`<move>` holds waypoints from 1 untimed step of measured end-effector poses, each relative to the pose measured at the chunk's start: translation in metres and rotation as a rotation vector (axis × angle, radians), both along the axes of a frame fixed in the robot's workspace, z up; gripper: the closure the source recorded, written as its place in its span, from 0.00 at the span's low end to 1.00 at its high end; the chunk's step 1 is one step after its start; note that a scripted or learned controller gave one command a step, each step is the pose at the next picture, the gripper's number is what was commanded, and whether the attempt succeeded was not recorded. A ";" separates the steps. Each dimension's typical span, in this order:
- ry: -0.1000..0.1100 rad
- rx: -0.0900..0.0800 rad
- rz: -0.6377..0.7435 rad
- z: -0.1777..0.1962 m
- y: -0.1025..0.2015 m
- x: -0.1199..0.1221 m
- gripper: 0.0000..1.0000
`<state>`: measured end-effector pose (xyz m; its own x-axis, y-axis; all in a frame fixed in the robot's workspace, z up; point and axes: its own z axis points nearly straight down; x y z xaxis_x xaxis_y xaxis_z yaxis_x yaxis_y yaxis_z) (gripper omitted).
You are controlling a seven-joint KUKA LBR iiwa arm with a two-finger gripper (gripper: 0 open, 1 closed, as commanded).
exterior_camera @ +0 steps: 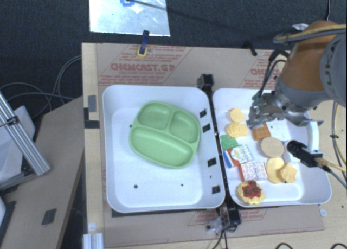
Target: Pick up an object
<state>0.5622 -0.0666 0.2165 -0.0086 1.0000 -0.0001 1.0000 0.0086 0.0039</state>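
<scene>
The arm (317,63) was cut off by the right edge. The gripper (259,116) fingertips were blurred, their spacing unreadable. Part of the right bin (320,191) was hidden under the arm.

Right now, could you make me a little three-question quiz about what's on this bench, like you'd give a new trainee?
1. True or false: the green divided plate lies in the left bin.
2. Which bin does the claw hover over? A) left B) right
3. Fill in: the small pizza sits at the right bin's ______ corner (near-left or far-right).

Key: 1 true; 2 B; 3 near-left.
</scene>
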 end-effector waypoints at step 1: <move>0.001 0.001 -0.001 0.017 0.024 0.013 1.00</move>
<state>0.5750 -0.0429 0.2335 -0.0075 1.0000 0.0007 1.0000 0.0075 0.0032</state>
